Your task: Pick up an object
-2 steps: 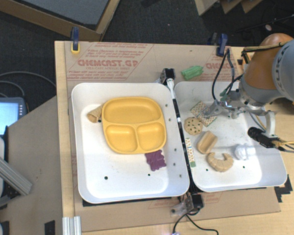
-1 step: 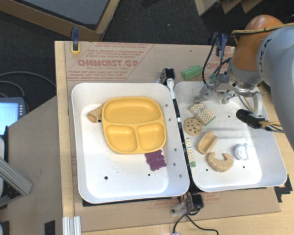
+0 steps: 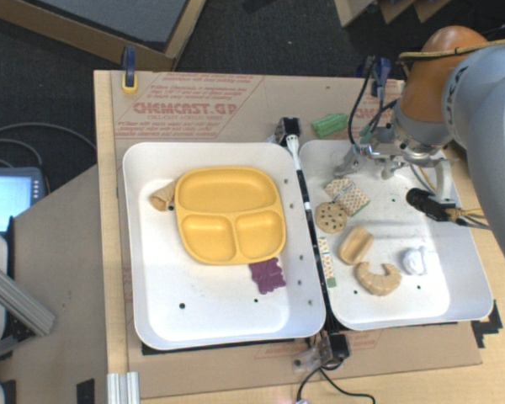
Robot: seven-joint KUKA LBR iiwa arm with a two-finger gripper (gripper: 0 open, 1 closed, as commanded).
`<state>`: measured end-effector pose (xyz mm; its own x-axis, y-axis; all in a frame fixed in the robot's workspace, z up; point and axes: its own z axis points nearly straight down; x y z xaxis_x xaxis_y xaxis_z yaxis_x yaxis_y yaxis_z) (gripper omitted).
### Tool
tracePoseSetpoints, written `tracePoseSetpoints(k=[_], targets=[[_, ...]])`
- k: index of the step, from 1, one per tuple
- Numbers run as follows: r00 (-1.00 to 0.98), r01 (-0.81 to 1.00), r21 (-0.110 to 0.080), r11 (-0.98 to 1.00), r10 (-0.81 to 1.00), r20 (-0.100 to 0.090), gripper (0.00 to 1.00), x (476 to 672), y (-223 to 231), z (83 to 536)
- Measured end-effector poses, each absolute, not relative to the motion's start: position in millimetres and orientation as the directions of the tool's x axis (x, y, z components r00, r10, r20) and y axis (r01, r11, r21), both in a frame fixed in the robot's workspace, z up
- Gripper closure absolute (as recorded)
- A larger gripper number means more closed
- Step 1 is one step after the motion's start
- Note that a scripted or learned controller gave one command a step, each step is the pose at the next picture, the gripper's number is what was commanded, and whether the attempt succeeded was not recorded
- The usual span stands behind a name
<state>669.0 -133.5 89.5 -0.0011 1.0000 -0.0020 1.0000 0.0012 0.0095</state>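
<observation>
Even, fairly bright overhead light falls across the table (image 3: 194, 108); the two white bins, the left bin (image 3: 151, 251) and the right bin (image 3: 454, 276), come close to washing out; shadows are soft and short, hugging the yellow tray (image 3: 231, 213) toward six o'clock; a screen (image 3: 8, 200) at nine o'clock glows overexposed; the floor toward twelve o'clock is dim; the grey arm (image 3: 488, 116) at three o'clock looks soft and slightly blurred; overall detail is grainy.
</observation>
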Motion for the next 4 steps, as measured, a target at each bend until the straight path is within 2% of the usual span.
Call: tracePoseSetpoints(k=[4], targets=[[-0.001, 1.000, 0.009, 0.001, 1.000, -0.002, 0.00, 669.0, -133.5, 89.4]])
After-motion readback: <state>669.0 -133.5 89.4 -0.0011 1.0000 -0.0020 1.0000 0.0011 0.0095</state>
